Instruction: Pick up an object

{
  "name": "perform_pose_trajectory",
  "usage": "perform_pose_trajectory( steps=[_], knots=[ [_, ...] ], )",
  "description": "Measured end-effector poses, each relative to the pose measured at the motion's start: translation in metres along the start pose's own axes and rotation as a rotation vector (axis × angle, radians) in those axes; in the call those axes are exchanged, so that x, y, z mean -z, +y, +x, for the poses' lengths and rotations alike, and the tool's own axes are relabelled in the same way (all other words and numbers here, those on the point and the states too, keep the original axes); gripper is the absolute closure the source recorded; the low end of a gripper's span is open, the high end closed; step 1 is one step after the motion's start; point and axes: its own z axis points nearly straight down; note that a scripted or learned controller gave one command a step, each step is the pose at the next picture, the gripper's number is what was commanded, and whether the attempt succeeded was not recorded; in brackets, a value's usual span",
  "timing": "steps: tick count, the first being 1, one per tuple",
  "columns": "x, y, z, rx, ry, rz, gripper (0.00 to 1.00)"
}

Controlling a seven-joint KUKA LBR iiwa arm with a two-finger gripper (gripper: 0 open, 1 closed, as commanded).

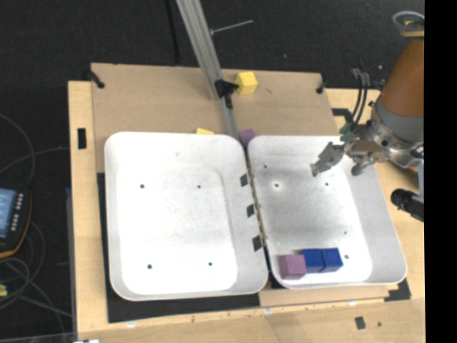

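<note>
Bench [164, 98]: a flat tan board of bare wood lay under me, matte and square-cornered, spreading out past both bins.
Left bin [175, 213]: a shallow white tray with rounded corners, smooth and faintly speckled, sat well away from my gripper, on the far side of the divide.
Right bin [357, 213]: the same white tray shape lay directly below my gripper, its floor greyed with scuffing.
My arm [403, 84]: grey metal with an orange band above the wrist, it reached over the right bin's upper edge.
Metal rail [203, 48]: a ribbed silver bar ran slantwise down toward the seam between the bins, well off from my gripper.
My gripper [335, 159]: it hung over the right bin's upper part; I cannot tell how wide my fingers stood, and nothing showed between them.
Blue block [320, 259]: a smooth, boxy piece lay in the right bin's near corner, well below my gripper, its long axis running across the bin, parallel to the near rim.
Purple block [292, 265]: a matte, nearly cubic piece touched the blue block's end farther from my arm.
Yellow block [247, 83]: a small cube sat on the bench beside the rail.
</note>
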Motion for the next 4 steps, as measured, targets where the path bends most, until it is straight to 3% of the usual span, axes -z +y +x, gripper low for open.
perform_pose_trajectory(
  steps=[1, 2, 4],
  knots=[
    [-0.005, -0.001, 0.001, 0.003, 0.002, 0.008, 0.00],
    [-0.010, 0.021, -0.023, 0.000, 0.000, 0.007, 0.00],
    [-0.025, 0.020, -0.015, 0.006, 0.002, 0.009, 0.00]
  ],
)
